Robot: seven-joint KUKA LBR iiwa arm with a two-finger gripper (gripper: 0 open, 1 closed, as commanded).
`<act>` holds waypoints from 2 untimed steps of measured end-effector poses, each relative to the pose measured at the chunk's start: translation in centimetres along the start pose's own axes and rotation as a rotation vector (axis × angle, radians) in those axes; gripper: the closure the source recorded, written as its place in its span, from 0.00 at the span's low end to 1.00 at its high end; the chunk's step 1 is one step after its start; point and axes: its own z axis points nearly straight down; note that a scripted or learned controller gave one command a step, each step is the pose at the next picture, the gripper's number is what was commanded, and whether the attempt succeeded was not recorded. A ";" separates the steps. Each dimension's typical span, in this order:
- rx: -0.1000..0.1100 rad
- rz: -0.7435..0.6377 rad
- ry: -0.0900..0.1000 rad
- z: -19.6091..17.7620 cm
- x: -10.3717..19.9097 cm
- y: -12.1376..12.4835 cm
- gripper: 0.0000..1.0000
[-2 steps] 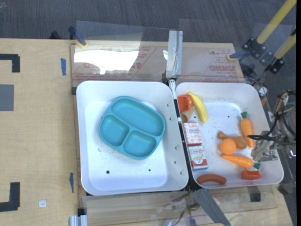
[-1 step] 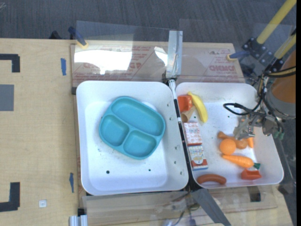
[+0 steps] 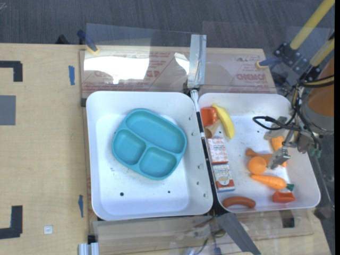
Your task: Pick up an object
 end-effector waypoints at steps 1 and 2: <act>0.000 0.093 -0.004 6.4 0.8 4.5 0.00; -0.001 0.215 -0.007 6.4 4.2 4.9 0.00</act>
